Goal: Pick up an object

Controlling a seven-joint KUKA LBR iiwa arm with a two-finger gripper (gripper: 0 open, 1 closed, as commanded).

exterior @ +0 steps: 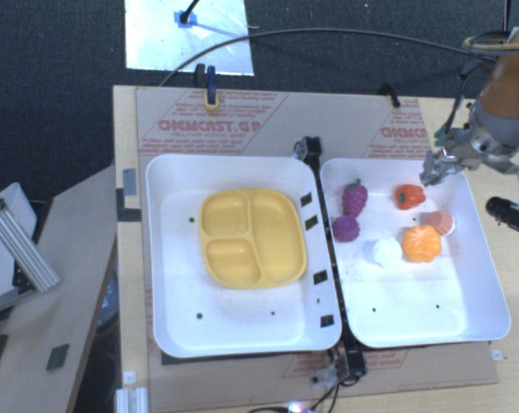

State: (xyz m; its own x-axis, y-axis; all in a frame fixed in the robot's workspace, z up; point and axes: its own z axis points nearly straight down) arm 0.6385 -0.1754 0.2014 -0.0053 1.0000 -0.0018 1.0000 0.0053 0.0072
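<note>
The jaws [435,172] hover just beside the red pepper [408,196], seemingly lining up a grab; can't tell if they're open.

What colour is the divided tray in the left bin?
Pale yellow; the divided tray shows plainly in the camera view.

Bench [431,377] w/ 2 white bins [169,231]
</note>
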